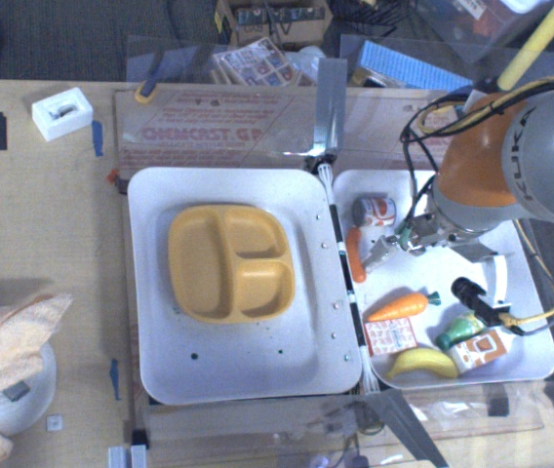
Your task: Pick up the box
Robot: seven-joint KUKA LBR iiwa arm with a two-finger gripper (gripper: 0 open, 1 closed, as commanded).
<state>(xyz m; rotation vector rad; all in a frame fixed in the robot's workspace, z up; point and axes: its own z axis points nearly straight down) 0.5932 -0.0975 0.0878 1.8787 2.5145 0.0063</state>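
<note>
Yellow banana (423,362) lies along the near rim of the right shallow white bin (535,334). Just behind it, by the bin's left wall, the small red-and-white printed box (390,336) rests flat on the bin floor. An orange carrot with a green top (397,306) lies just behind the box. Right of the banana sits an orange-and-white carton (482,349). The end effector (384,250) is farther back, near a reddish sausage (355,253) and a silver can (375,210), apart from the box; whether it is released or clenched cannot be told. A yellow divided plate (230,261) lies in the left white bin (150,339).
</note>
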